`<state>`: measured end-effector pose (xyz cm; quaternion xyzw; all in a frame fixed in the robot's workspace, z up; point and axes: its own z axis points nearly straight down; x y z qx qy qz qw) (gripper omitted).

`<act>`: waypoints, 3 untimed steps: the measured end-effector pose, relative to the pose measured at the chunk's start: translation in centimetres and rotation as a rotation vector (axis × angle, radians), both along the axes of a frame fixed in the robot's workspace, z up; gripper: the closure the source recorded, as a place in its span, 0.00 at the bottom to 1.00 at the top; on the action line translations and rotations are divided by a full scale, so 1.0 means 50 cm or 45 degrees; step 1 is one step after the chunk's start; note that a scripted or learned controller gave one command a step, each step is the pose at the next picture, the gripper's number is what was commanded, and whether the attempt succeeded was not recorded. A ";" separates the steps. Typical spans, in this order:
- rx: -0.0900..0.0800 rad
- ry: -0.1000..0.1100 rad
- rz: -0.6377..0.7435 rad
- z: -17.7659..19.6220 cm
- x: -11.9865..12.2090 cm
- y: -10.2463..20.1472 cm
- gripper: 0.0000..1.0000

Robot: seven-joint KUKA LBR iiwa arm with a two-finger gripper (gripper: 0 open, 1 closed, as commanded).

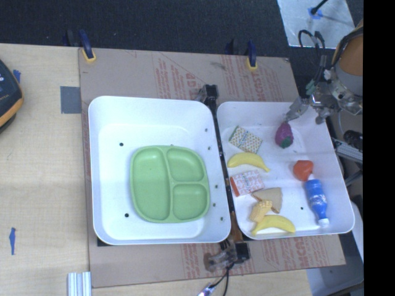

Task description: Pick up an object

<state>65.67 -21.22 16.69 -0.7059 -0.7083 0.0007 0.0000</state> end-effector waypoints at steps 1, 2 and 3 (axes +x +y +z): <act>0.000 0.005 0.002 -0.151 -0.019 0.002 0.00; -0.001 0.002 0.003 -0.149 -0.001 0.056 0.00; 0.000 0.000 0.000 -0.004 0.000 0.000 0.00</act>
